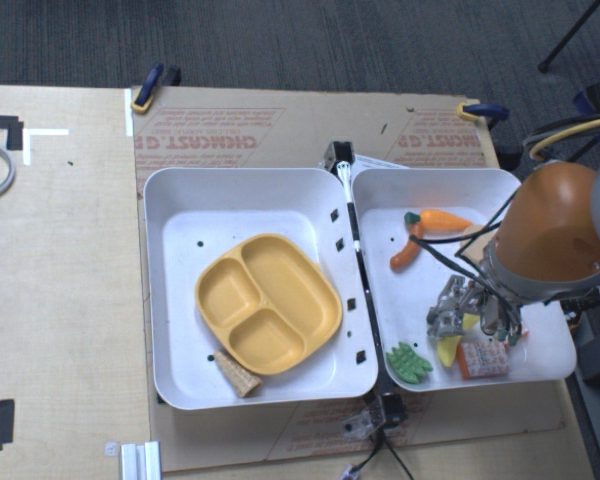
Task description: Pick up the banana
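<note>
Banana (448,348) sits in the right bin (540,368), right under the gripper (467,315). Can't tell whether it has hold of anything. Probably light, smooth plastic, so grab mid-body.

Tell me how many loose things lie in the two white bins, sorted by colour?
Orange: 2, carrot and sausage-shaped piece
Yellow: 2, divided plate and banana below the tool
Green: 1, leafy piece
Red: 1, small packet
Brown: 1, bread-like piece
Total: 7
</note>
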